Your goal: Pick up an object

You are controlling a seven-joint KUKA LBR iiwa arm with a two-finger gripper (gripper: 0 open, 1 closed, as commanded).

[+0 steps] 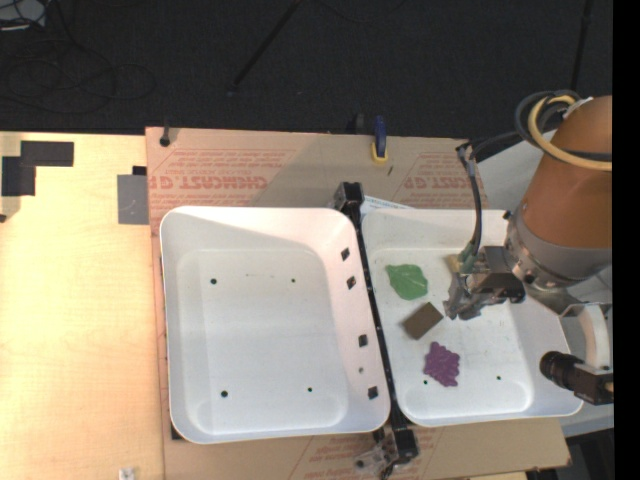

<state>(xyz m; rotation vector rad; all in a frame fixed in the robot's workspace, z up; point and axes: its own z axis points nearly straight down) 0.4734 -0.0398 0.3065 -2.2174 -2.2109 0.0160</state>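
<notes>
Objects sit just left of my gripper [462, 303], which hangs low in the right bin [520, 393]; whether it is parted I cannot tell. Nearest lies a brown block [422, 320], a green piece [407, 280] above it, a purple piece [441, 364] below.

I see a pale wooden surface [70, 308], a cardboard sheet [260, 173] on it, and dark carpet [300, 48] with cables [40, 8] behind.
</notes>
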